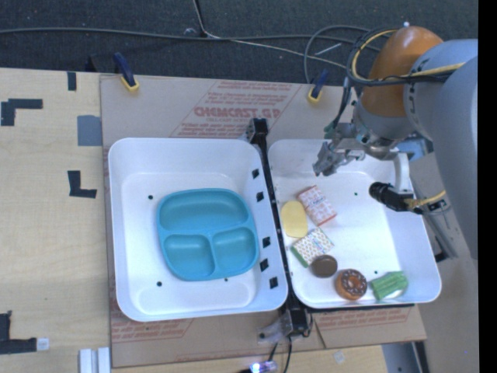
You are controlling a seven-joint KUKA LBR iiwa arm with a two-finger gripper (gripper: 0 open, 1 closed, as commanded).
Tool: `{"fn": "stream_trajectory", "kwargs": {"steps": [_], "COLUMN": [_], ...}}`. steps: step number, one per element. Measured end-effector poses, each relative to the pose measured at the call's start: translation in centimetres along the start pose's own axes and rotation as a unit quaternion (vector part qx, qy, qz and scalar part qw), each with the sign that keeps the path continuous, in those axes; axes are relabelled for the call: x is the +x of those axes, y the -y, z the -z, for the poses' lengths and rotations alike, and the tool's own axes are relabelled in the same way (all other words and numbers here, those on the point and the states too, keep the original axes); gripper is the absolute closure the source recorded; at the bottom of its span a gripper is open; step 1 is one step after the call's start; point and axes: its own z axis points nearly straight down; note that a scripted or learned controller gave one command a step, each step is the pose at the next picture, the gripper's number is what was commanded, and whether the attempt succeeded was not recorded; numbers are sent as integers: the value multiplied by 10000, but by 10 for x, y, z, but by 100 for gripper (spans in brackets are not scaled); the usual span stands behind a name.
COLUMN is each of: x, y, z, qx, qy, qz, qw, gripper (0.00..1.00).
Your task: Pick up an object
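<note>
The left bin (124, 208) holds a blue divided tray (206, 233). The right bin (404, 247) holds a yellow piece (294, 219), two patterned packets (318, 205), a green item (389, 284), a doughnut (352, 284) and a brown disc (324, 266) along its near-left side. The gripper (332, 160) hangs above that bin's far part, carrying nothing; how it is set I cannot tell.

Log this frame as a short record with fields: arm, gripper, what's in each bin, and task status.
arm: reaches in from the right, over the right bin
gripper: above the right bin's far end, nothing visible between its fingers
left bin: blue divided plate
right bin: yellow piece, two patterned packets, brown round piece, sprinkled donut, green piece
task status: no object picked up yet
</note>
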Motion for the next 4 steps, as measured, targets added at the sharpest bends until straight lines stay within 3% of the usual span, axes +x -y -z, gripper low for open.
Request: {"fn": "stream_trajectory", "kwargs": {"steps": [1,2,4], "x": [-3,-3,111], "y": [8,8,25], "z": [58,53,41], "qx": [-1,21,32], "qy": [2,2,-10], "qz": [-2,-2,24], "qw": [10000,10000,10000], "gripper": [100,100,100]}}
